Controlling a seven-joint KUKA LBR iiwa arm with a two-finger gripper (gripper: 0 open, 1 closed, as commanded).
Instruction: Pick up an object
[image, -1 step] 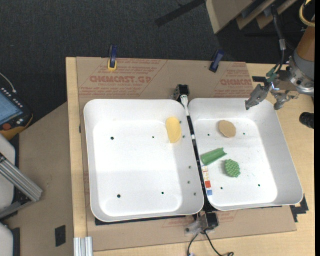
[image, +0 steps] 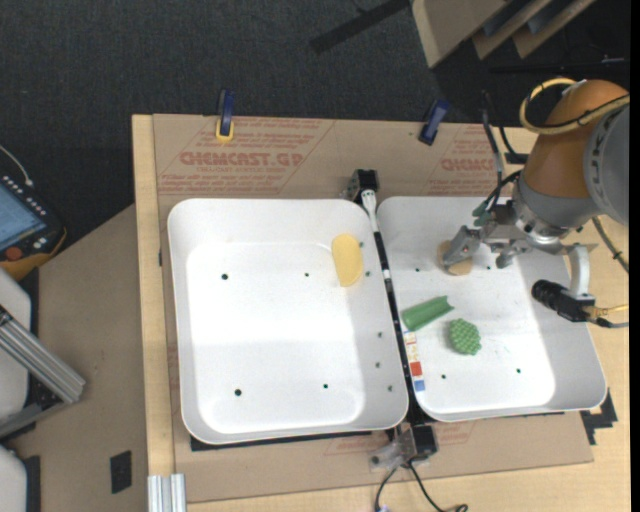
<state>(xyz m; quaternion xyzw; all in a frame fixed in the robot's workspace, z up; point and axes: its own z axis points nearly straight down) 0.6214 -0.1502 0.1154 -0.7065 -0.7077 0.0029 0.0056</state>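
Starting at the left, the left bin (image: 200, 330) holds a yellow piece (image: 347, 259) near its upper right rim. In the right bin (image: 560, 385) lie a green block (image: 427, 312) and green knobbly lump (image: 464, 337), well apart from the jaws. Cardboard (image: 300, 150) above reads "CHEMCAST GP". At right, the gripper (image: 470, 252) hangs over a tan object (image: 458, 265), likely its target; whether the jaws are spread or closed cannot be told.
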